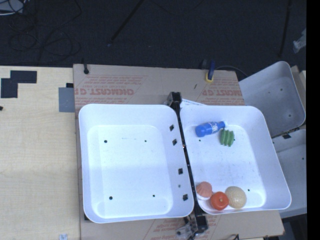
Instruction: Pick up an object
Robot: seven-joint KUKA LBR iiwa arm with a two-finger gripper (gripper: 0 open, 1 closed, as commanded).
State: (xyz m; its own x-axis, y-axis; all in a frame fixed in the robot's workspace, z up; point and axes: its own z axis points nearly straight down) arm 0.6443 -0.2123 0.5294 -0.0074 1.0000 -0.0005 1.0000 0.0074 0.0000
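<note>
Nearest me, right bin's [231, 168] front corner: red ball [219, 201] touching a pink piece [204, 188] and a beige ball [236, 197]. Farther back I log a green piece [227, 137] just beside a blue bottle [209, 128] lying flat. Left bin [125, 164] alongside, on cardboard [150, 86].

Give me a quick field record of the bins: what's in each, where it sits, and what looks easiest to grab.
right bin: holds five items
far group: blue bottle lying on its side, green ridged piece just beside it
near group: orange-red ball, pinkish round piece, tan ball, clustered at the near wall
left bin: white floor with small dark holes
likely easiest pick: blue bottle, probably, as it has more room around it than the clustered pieces
</note>
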